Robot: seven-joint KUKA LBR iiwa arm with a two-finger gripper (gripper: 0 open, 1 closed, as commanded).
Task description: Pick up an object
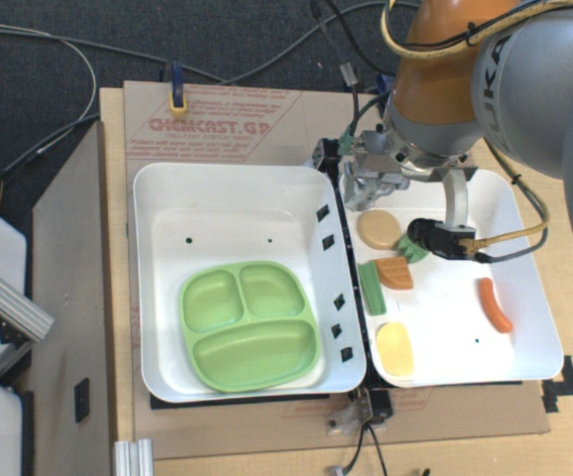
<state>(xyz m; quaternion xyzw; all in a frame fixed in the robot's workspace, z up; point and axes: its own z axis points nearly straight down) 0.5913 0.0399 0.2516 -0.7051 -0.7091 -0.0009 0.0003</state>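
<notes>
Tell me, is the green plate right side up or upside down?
Right side up. The green plate lies flat in the left bin, and its three hollow sections face up.

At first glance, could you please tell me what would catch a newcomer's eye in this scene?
The big grey arm with an orange band dominates the upper right, reaching down over the right-hand white bin. Next comes the light green divided plastic plate lying in the left-hand white bin. Small toy foods dot the right bin: a round tan biscuit, an orange wedge, a green stick, a yellow piece and an orange-red sausage.
</notes>
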